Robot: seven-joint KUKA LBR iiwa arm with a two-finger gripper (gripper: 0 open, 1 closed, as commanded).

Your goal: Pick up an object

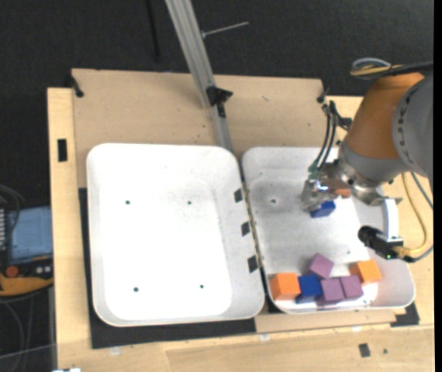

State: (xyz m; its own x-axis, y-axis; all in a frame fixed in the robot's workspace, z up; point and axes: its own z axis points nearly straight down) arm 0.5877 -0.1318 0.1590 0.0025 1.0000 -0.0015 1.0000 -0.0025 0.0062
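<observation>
My gripper (319, 200) hangs over the upper middle of the right bin (283, 177), below the grey wrist and orange band. A small blue block (326, 208) shows between its fingertips, partly hidden by the fingers, and the gripper is shut on it. Along the bin's front edge lie several more blocks: an orange one (285, 285), a blue one (310, 286), three purple ones (321, 266) (332, 290) (351, 287), and a second orange one (368, 270).
The left bin (105, 231) stands beside the right one, with a ridge between them. A slanted metal pole (194, 45) rises behind the bins. Cables and a black connector (372, 239) hang at the arm's right side.
</observation>
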